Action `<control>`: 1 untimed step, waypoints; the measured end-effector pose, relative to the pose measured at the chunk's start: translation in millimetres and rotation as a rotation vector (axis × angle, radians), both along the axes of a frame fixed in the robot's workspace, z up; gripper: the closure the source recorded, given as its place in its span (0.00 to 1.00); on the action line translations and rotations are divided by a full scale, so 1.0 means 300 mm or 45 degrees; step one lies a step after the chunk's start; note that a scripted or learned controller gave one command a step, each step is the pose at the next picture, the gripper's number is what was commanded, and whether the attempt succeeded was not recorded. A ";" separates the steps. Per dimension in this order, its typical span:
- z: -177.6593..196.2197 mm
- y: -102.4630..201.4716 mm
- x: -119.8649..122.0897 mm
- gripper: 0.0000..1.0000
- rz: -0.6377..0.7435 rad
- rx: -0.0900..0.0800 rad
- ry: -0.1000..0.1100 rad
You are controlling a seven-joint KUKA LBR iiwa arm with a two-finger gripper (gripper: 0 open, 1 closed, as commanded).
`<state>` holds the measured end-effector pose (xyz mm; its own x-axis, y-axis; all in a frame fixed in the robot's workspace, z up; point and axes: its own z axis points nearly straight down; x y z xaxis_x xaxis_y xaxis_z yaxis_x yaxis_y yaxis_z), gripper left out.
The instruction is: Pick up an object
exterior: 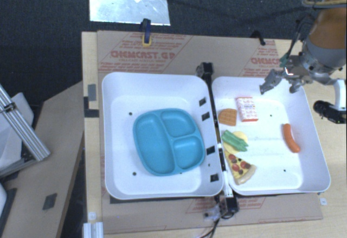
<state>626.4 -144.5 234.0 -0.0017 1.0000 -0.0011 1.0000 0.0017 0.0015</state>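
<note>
Five small items lie in your right bin [309,123], and none has been lifted; judged from this, the pick is at its very start, with the descent, the grasp and the lift all left to do.

Taking the right bin as a clock face: a box [246,108], white with red print, lies near 11 o'clock; a cookie [228,117] sits just beside it toward 9 o'clock; green beans [235,140], on something yellow, lie near 8 o'clock, close to the divider; a pizza slice [239,167] lies near 7 o'clock; a sausage [291,137] lies alone near 3 o'clock, well apart from the others.

Your gripper [278,81] hangs over the bin's far rim near 12 o'clock, the arm [325,36] entering from the right; its two dark fingers [268,83] look spread apart, with nothing between them; they touch no item. The box is the nearest candidate, lying toward 7 o'clock of the gripper; the sausage has the most free room around it.

Your left bin [116,96] holds a blue tray [168,139] with three compartments, sitting at its centre; it plays no part yet.

Both bins rest on a cardboard sheet [179,50] on the bench.
</note>
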 end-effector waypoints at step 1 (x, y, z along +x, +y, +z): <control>-0.142 -0.018 -0.009 0.00 0.000 0.000 0.001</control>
<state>623.8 -150.0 191.4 -0.0014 1.0000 -0.0010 1.0000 0.0014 0.0011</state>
